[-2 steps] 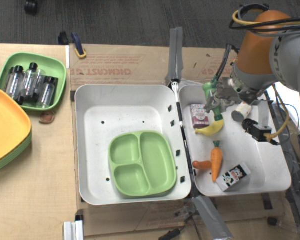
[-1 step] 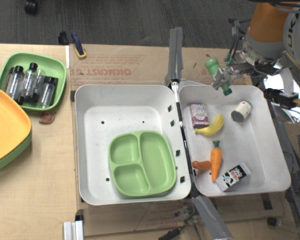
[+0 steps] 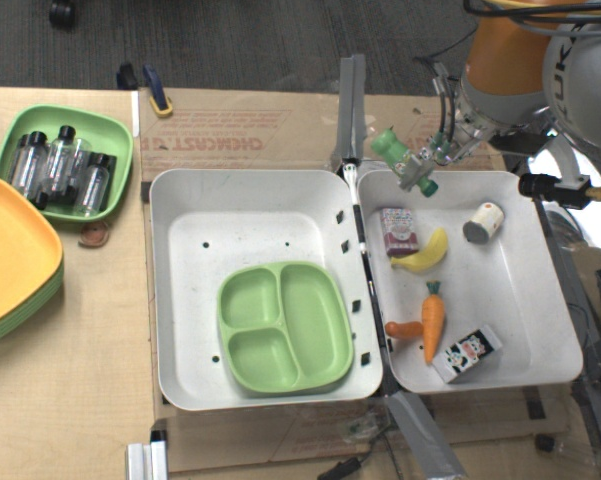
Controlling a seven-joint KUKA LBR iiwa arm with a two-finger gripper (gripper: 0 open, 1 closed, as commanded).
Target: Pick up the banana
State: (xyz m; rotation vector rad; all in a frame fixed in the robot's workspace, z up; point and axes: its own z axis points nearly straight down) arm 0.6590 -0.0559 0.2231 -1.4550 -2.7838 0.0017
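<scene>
Gripper (image 3: pixel 420 171) with green-tipped fingers hovers at back rim of right white bin (image 3: pixel 550 298); finger state unclear, nothing seen between them. Curved yellow banana (image 3: pixel 426 252) lies just below gripper, touching small red-and-white packet (image 3: pixel 399 230). Descend straight, straddle banana's narrow width, avoid packet.

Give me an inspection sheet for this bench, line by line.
Surface: brown bench with two white bins; right bin holds the job.
Job's things: banana lying in the right bin, touching a small packet.
Clutter: carrot, milk carton, green divided tray.
Grippers: pincer above the right bin's far edge, holding nothing visible.
Cables: yellow cable on the arm.
Surroundings: green dish of bottles, yellow plates.
</scene>
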